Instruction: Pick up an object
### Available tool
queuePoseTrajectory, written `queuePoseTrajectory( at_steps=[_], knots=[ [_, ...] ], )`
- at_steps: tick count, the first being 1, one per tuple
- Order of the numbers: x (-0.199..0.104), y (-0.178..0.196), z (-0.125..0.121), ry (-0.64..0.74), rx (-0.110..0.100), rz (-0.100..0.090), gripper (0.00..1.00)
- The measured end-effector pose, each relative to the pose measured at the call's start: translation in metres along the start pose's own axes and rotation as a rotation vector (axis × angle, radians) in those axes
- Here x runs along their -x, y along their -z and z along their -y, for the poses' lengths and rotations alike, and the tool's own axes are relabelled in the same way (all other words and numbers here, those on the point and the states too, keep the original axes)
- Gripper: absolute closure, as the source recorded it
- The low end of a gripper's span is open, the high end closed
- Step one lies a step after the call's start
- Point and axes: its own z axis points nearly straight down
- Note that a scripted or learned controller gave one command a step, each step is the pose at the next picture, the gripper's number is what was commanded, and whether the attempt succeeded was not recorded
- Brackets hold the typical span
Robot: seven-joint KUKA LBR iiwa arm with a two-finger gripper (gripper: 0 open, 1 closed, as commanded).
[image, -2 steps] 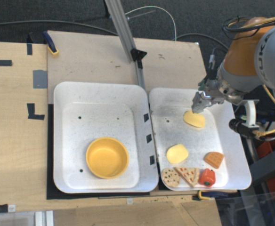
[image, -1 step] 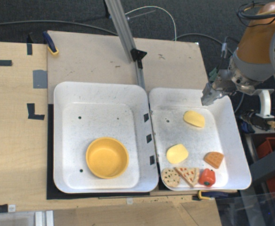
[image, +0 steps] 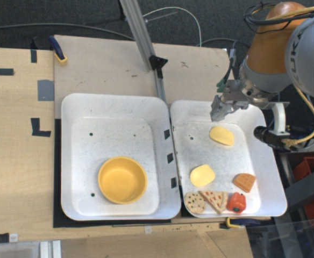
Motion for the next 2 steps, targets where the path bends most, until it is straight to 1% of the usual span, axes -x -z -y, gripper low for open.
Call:
queuePoseTrajectory(
  at_steps=[1,2],
  knots=[
    [-0.043,-0.005,0.015,-0.001,-0.002,0.0,1.0],
    [-0.1,-0.006,0.024,0.001,-0.002,-0.001,1.0]
  ],
)
